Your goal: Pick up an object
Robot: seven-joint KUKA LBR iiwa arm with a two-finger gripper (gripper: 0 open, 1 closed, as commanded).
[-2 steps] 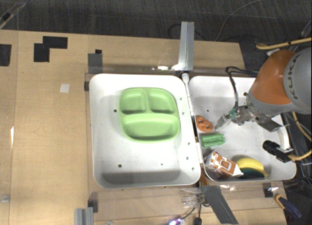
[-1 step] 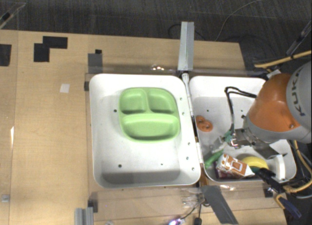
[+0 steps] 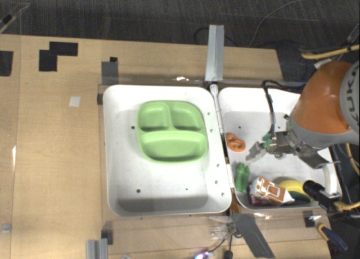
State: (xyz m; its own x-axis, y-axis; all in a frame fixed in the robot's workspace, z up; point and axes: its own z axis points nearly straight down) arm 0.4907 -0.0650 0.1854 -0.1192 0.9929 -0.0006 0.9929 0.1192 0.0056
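Observation:
The right bin [image 3: 247, 101] holds an orange pretzel-like piece [image 3: 235, 143] by its left wall, a green bottle-shaped object [image 3: 242, 177] below it, a brown and white snack packet [image 3: 269, 192] and a yellow banana [image 3: 294, 186] along the front. My gripper [image 3: 263, 147] hangs over the middle of this bin, a little right of the orange piece and above the packet. Nothing shows between its fingers.
The left bin [image 3: 118, 157] carries a green divided plate [image 3: 171, 130]. A grey metal post [image 3: 215, 50] stands behind the wall between the bins. Cables [image 3: 270, 106] trail along the arm, whose orange band [image 3: 320, 103] covers the right bin's far right side.

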